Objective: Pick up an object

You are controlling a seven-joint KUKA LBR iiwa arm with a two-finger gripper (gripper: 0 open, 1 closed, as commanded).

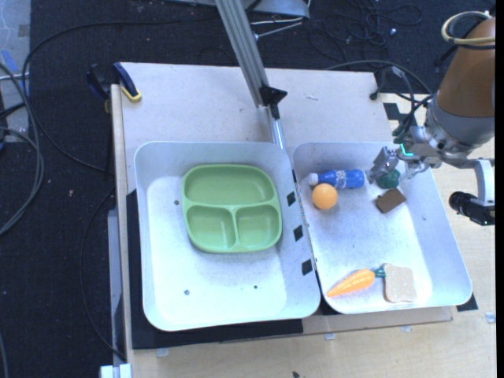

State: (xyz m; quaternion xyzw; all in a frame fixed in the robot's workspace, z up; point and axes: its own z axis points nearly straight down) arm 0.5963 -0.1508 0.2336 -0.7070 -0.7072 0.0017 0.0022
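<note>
The hand (391,166), fingers hard to read from here, hovers at the right bin's (441,235) one o'clock corner above a small brown block (390,201), which looks light and rigid, best pinched across its short flat sides.

One fixed camera looks down at a slant from above the surface (205,93), far enough to take in both bins (157,235).
</note>
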